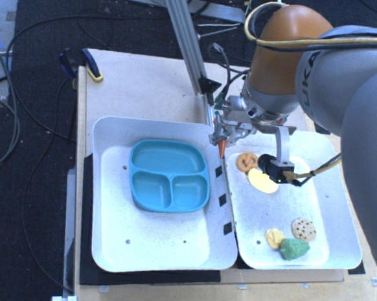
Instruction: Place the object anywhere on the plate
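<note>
- The blue three-compartment plastic plate [165, 158] sits in the shallow white left-hand bin [106, 205]. All three of its wells are bare, so by my reckoning the placing is not yet done.
- The robot's gripper [223, 143] hangs just off the plate's upper right corner, over the seam where the shallow white right-hand bin [328, 190] meets the other. From here I cannot tell whether it is spread or pressed together, and I see nothing plainly pinched in it.
- To the right of the plate, beyond the gripper, lies a brown pretzel-shaped toy [246, 161], touching a flat pale-yellow oval piece [261, 181]. The pretzel is the thing nearest the gripper, so I take it for the likely pick.
- Further right of the plate and lower down lie a round speckled cookie [304, 229], a small yellow lump [274, 237] and a green crumpled lump [294, 248], bunched close together.
- Every candidate object rests in that right-hand bin, apart from the plate.
- What is left, as I judge it: the grasp, the carry across the seam, and the release over the plate, which is nearly the whole job.
- The pale tabletop [142, 84] behind the plate carries nothing that matters here.
</note>
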`<action>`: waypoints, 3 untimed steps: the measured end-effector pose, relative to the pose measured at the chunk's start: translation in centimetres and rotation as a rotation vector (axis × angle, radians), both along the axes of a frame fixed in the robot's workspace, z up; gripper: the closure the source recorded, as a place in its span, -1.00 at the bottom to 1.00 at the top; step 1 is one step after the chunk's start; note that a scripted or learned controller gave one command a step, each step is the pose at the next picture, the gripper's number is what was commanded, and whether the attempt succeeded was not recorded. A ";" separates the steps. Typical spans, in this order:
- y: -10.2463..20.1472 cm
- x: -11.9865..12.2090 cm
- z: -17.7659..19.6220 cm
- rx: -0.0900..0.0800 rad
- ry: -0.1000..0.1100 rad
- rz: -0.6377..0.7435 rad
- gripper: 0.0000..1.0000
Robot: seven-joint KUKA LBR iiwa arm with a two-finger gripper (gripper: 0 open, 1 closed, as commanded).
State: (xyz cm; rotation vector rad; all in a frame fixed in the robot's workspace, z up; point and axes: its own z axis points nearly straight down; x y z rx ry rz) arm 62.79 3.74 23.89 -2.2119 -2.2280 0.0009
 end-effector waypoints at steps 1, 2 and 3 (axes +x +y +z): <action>5.4 -0.4 -0.7 0.001 0.000 0.001 1.00; 10.2 -2.6 0.1 0.001 0.000 0.001 1.00; 16.4 -4.2 -1.0 0.001 0.001 0.002 1.00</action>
